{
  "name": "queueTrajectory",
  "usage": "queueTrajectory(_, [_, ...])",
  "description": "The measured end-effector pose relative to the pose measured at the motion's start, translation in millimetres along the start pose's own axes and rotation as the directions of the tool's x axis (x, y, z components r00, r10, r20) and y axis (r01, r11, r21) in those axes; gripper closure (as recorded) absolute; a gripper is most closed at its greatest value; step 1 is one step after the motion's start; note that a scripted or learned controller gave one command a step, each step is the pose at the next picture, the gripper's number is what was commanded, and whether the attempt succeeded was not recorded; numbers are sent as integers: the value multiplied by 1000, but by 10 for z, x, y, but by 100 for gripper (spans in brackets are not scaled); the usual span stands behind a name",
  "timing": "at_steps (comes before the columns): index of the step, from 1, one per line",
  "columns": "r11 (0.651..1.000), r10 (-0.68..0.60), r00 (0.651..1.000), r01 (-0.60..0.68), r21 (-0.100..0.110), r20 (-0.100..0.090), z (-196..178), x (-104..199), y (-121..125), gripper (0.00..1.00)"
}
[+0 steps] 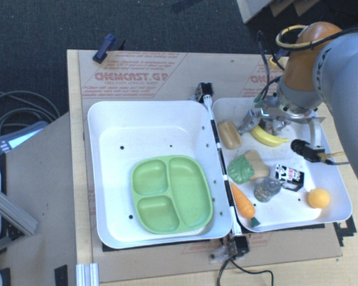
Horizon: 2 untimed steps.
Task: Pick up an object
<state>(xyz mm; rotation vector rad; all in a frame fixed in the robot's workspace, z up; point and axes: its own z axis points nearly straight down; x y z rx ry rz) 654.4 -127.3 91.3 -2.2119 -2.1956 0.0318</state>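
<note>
The grey two-finger end effector (pixel 264 117) hangs low over the curved yellow plastic banana (pixel 268 137); whether it is open or closed cannot be told. The banana lies just below it, right of the tan bread roll (pixel 229 134). A clean grasp probably needs the end effector centred across the banana's middle.

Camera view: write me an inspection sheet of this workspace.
Surface: bench bearing left bin and right bin.
Job's things: right bin holds banana, carrot, orange ball, bread roll, green leafy item.
Clutter: green divided tray in left bin; blue item at bench's far edge.
End effector: low over the banana.
Cables: coils on floor, left.
Surroundings: dark carpet.
</note>
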Motion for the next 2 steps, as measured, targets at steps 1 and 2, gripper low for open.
queueTrajectory(1, [1000, 0, 1000, 0, 2, 3, -95, -9, -9, 100])
queueTrajectory(2, [999, -10, 1000, 10, -36, 2, -977, 951, 4, 100])
